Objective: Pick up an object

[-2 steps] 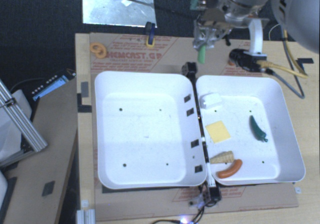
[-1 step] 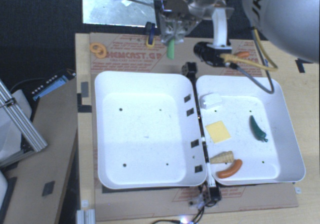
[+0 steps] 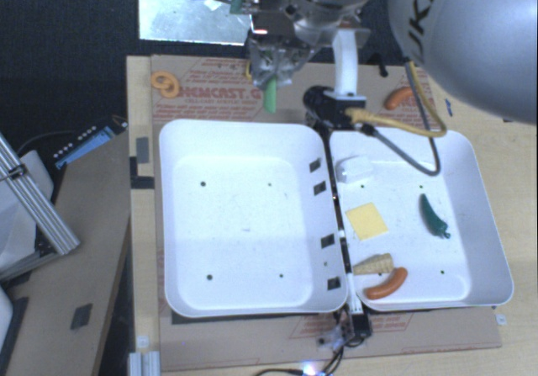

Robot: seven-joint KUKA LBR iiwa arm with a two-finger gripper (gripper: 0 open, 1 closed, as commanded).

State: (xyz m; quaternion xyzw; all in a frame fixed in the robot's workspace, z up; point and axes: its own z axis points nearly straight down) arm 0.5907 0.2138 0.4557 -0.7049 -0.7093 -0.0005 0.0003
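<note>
My gripper [image 3: 273, 76] hangs high above the back edge of the left bin [image 3: 181, 198]. A short green stick [image 3: 271, 97] pokes down from between its fingers, so it is shut on that stick. The right bin [image 3: 479, 198] holds a white lump [image 3: 355, 168], a yellow cheese slice [image 3: 367, 220], a dark green pepper [image 3: 434, 216], a pale cone [image 3: 372, 264] and an orange sausage [image 3: 386, 283].
On the cardboard behind the bins lie a pretzel [image 3: 165, 82] at the left and another sausage [image 3: 398, 97] at the right. A black fitting with a yellow cable [image 3: 395, 124] crosses the right bin's back corner. The arm's grey body [image 3: 471, 21] looms over the upper right.
</note>
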